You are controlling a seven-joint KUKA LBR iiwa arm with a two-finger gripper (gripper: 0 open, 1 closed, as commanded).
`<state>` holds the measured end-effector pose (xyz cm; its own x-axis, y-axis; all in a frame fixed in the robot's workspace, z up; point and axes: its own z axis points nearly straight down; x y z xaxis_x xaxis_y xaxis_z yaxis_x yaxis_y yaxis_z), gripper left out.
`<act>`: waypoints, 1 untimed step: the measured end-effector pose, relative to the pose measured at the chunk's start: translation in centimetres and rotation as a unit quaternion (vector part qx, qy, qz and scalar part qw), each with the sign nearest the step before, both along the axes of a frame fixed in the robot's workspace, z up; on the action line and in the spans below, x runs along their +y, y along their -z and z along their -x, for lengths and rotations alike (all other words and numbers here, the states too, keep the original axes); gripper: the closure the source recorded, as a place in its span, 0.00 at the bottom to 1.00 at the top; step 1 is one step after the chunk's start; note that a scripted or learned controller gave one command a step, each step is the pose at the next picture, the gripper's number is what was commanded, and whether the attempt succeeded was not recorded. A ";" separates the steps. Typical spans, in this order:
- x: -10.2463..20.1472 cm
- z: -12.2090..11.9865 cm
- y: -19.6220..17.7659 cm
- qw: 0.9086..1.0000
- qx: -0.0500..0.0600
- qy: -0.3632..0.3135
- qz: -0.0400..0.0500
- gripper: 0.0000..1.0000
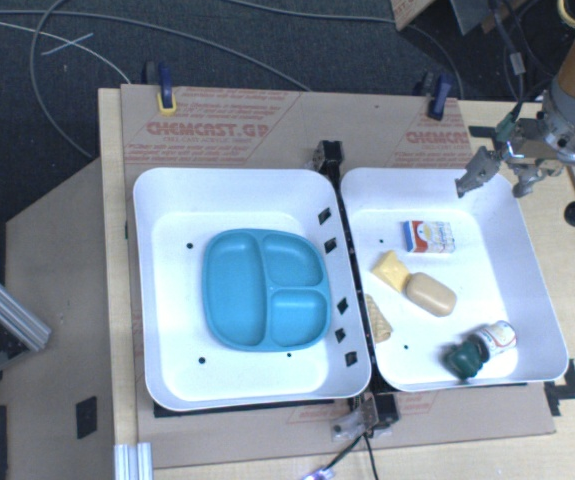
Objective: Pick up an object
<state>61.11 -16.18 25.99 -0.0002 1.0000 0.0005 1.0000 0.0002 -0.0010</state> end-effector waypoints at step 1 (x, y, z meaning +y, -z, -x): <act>-0.3 -0.1 4.2 1.000 0.002 0.000 0.000 0.00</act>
